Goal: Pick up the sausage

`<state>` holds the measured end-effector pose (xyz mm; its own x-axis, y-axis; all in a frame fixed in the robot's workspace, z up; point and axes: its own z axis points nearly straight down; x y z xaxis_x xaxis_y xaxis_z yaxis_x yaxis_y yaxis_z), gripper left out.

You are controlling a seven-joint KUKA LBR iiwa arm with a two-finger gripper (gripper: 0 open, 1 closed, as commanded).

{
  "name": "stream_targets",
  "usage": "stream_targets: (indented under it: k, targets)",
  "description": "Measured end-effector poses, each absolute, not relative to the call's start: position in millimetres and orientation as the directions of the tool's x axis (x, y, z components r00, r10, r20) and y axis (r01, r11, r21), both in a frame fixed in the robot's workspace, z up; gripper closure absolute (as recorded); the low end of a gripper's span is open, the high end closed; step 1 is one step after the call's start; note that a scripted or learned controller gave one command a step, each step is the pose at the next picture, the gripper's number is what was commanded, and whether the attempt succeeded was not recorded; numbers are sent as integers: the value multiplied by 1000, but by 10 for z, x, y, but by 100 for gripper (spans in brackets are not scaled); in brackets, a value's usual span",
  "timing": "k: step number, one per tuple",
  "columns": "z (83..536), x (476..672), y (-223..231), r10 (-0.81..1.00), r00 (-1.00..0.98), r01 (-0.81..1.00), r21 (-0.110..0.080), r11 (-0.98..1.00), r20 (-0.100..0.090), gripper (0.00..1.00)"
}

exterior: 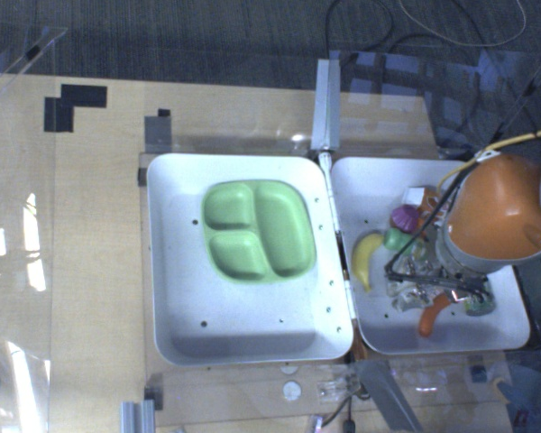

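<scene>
The sausage (430, 317) is a small orange-red curved piece lying near the front of the right bin (379, 332). My gripper (426, 285) hangs low over the middle of that bin, just above and behind the sausage, under the arm's orange band (500, 210). The wrist's dark cables and metal parts hide the sausage's upper end, and I cannot make out whether it touches the gripper.
In the right bin a yellow banana (367, 258) lies at the left, with a purple item (406, 216), a green item (397, 239) and a white block (414, 196) behind the gripper. The left bin (176, 332) holds a green divided plate (257, 228).
</scene>
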<state>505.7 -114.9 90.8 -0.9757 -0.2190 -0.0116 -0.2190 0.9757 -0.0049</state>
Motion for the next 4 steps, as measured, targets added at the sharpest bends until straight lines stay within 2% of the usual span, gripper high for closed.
stream_targets:
  k: [1,2,3,4]
  targets:
    - [926,5042,-889,-497,-868,-497,-9,868,-14,100]
    - [920,5045,-823,-743,-669,-742,-23,670,-19,100]
    - [914,5088,-1166,-952,-305,-952,-26,306,-11,100]
    - [2051,4943,-1431,-985,173,-985,-26,-173,1,100]
